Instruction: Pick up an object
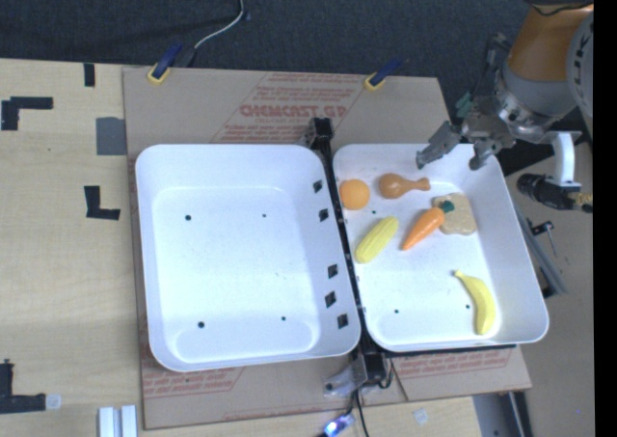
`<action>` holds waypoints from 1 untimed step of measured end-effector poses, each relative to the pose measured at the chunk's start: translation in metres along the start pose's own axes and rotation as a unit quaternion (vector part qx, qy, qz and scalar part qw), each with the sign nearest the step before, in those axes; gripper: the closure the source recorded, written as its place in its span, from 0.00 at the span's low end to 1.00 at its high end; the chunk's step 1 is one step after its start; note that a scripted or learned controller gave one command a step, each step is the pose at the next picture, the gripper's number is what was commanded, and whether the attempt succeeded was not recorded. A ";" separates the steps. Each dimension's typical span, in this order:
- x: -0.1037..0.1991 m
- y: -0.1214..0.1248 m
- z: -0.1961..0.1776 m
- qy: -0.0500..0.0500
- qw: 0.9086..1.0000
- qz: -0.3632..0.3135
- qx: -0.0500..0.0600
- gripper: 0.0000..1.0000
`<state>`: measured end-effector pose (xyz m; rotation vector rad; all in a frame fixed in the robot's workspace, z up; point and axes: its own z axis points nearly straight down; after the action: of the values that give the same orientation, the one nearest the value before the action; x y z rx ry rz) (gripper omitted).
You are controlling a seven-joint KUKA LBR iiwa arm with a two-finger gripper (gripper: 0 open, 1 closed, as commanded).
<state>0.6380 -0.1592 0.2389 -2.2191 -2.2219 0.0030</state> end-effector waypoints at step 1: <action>-0.045 0.029 -0.023 -0.001 1.000 0.001 -0.002 0.00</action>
<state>0.6672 -0.2041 0.2619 -2.2239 -2.2239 0.0001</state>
